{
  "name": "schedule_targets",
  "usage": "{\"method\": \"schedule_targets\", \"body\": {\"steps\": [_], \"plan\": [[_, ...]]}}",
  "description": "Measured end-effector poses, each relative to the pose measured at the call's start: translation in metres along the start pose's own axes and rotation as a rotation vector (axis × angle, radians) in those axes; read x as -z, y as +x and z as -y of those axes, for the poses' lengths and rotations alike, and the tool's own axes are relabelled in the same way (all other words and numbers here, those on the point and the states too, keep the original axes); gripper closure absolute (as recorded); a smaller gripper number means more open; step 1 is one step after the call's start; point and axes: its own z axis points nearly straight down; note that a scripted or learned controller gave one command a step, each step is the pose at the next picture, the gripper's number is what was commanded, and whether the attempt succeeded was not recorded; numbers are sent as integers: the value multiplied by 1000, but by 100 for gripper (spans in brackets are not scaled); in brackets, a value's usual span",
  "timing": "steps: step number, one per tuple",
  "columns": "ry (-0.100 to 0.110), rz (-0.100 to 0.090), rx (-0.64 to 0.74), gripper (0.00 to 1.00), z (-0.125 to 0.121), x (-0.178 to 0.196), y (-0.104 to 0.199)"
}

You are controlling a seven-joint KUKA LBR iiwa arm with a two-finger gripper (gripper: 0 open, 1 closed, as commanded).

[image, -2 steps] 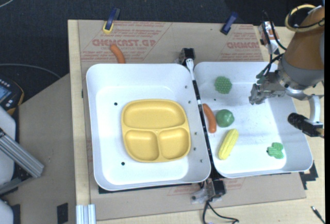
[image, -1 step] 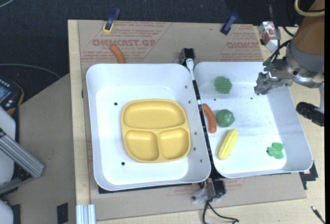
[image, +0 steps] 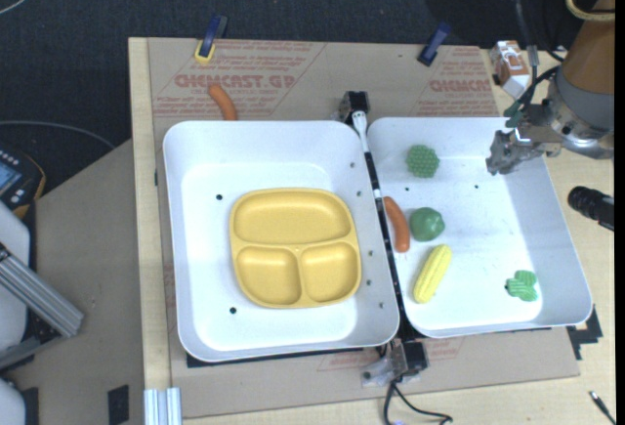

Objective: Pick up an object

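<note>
The jaws (image: 505, 157) hung over the upper right part of the right bin (image: 547, 247), holding nothing; whether they stood apart or together could not be told. Below and to their left lay a round green toy (image: 422, 160), a darker green ball (image: 427, 223), an orange sausage (image: 396, 223) against the bin's left wall, a yellow corn cob (image: 432, 274) and, near the right wall, a small green piece (image: 522, 285). The left bin (image: 195, 218) held a yellow divided plate (image: 294, 247).

A cardboard-covered bench (image: 293, 71) bore two shallow white bins side by side, the left bin (image: 190, 218) and the right bin (image: 557, 237). On the bare board near the left bin's far corner lay what looked like a small orange sausage (image: 224, 102).
</note>
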Motion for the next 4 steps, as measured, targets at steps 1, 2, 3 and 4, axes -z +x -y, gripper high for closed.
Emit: {"method": "schedule_targets", "body": {"steps": [1,2,3,4], "plan": [[0,-2,5,100,-20,9,48],[6,-2,3,100,-34,-9,97],[1,-2,1,100,-39,4,124],[1,-1,-2,100,-38,7,108]]}}
